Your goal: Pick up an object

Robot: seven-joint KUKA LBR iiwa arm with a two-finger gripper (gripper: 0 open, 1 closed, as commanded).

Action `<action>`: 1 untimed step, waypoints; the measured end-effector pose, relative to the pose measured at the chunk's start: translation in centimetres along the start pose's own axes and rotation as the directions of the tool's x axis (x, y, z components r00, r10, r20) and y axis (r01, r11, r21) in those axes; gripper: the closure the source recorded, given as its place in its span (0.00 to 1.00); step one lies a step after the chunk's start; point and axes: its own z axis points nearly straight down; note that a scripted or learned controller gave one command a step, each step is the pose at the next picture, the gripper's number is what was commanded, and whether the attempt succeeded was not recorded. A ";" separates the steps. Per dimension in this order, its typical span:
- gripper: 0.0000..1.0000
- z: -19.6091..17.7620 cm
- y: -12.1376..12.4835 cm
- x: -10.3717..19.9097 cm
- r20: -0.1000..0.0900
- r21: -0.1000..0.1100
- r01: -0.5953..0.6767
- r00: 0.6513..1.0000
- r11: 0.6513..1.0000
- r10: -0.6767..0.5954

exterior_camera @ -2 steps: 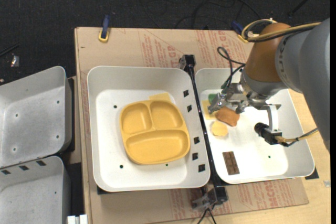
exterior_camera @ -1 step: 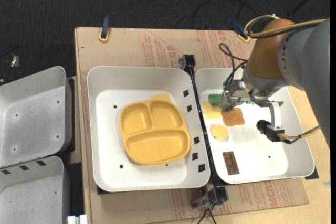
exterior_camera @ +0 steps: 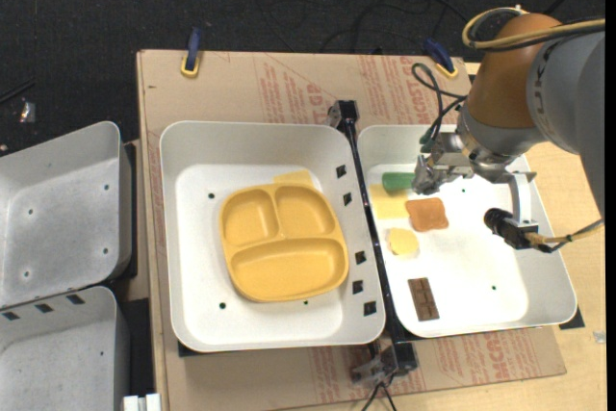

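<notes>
The gripper [exterior_camera: 430,170], its fingers' spread impossible to tell, hangs in the right bin [exterior_camera: 549,289] just above an orange block [exterior_camera: 427,214], with a green block [exterior_camera: 396,180], a yellow piece [exterior_camera: 403,243] and a brown block [exterior_camera: 423,297] nearby, while a yellow divided tray [exterior_camera: 284,243] lies in the left bin [exterior_camera: 192,303].

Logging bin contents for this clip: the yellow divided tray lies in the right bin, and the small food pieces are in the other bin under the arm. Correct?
Not quite. The camera view shows the yellow divided tray in the left bin; the small food pieces lie in the right bin, under the arm.
</notes>
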 end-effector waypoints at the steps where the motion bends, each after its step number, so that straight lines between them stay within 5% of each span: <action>1: 1.00 -6.4 0.4 0.3 0.001 -0.004 0.002 1.000 1.000 -0.002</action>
